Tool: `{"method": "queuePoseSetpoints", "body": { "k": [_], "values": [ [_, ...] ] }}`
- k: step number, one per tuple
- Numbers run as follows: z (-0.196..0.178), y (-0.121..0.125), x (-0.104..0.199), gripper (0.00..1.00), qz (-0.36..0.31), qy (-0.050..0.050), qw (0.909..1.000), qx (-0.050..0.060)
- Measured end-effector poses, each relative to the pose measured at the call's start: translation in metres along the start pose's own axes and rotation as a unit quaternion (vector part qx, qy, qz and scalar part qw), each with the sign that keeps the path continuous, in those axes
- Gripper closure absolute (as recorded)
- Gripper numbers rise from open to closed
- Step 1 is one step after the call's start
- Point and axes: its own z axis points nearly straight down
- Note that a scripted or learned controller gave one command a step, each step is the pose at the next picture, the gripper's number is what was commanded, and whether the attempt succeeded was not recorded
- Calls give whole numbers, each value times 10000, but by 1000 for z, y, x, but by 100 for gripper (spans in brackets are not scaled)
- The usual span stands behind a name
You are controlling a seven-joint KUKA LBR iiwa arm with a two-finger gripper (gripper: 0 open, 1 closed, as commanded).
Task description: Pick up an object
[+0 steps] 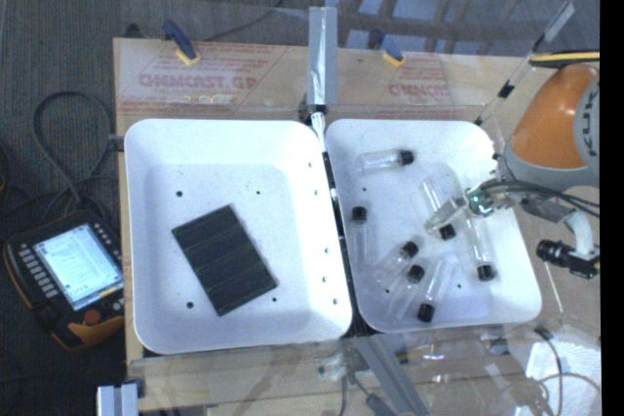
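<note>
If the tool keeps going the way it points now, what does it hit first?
The tool reaches in from the right, angled down toward the right bin. Going on, it would likely first meet the clear vial with a black cap lying just below its tip, though depth is hard to judge.

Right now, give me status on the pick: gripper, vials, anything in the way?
Gripper low over right bin, at a vial; grip unconfirmed. Clear black-capped vials scattered close around it. Dark ridged pad lies alone in left bin, no obstruction.
</note>
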Motion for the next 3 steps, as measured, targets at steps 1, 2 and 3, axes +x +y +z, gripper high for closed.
{"method": "queuePoseSetpoints", "body": {
  "k": [1,2,3],
  "values": [
    [-9,1,0,100,2,-19,10000,-25],
    [-85,70,59,100,459,-15,9989,10],
    [-116,119,113,100,395,-14,9992,11]
  ]
}}
